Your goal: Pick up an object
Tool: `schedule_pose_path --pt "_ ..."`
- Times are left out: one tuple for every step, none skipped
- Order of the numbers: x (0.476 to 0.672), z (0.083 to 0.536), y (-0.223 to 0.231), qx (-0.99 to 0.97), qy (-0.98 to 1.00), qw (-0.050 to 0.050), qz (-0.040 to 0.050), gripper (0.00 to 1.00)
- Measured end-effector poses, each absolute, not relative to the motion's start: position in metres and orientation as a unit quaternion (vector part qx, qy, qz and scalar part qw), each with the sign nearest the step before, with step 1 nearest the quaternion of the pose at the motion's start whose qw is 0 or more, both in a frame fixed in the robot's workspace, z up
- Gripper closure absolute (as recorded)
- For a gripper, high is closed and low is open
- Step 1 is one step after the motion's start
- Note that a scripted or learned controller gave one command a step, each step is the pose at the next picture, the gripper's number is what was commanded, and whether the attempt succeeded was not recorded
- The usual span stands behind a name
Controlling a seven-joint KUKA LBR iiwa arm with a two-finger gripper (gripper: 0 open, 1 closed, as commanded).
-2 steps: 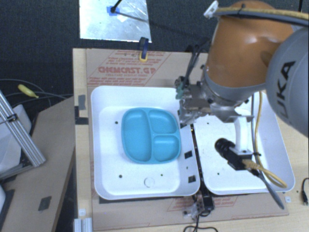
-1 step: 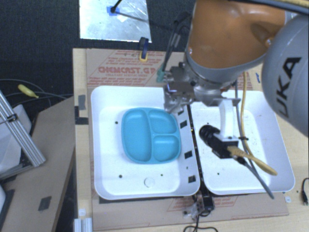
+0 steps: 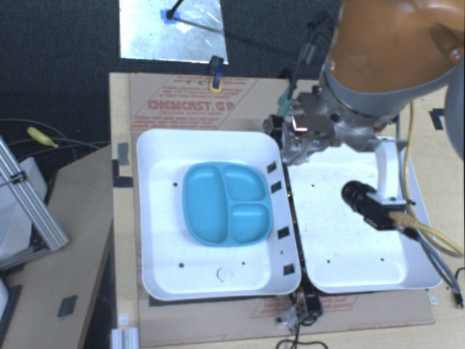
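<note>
Over right bin (image 3: 349, 267) back-left corner: hand (image 3: 301, 140) low, grip state can't tell. Blue divided plate (image 3: 225, 202) flat in left bin (image 3: 163, 267), untouched. Pick not yet done.

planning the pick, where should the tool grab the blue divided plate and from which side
Judging by shape, the raised outer rim: the blue divided plate lies flat in the left bin, so come straight down over its right edge, one finger in a compartment, one outside.

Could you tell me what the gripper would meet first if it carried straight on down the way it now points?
Probably the top left corner of the right bin, near the rim it shares with the left bin. The gripper hangs there, well away from the blue plate; depth is unclear.
</note>
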State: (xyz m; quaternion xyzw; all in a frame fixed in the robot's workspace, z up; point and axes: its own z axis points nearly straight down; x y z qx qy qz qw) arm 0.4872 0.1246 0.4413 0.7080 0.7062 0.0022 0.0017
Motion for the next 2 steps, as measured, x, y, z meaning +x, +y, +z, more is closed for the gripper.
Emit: schedule_pose_path --pt "0.487 0.419 0.022 0.710 0.704 0.002 -0.0001 1.00" --pt "0.486 0.392 0.121 0.703 0.712 -0.001 0.0006 1.00"
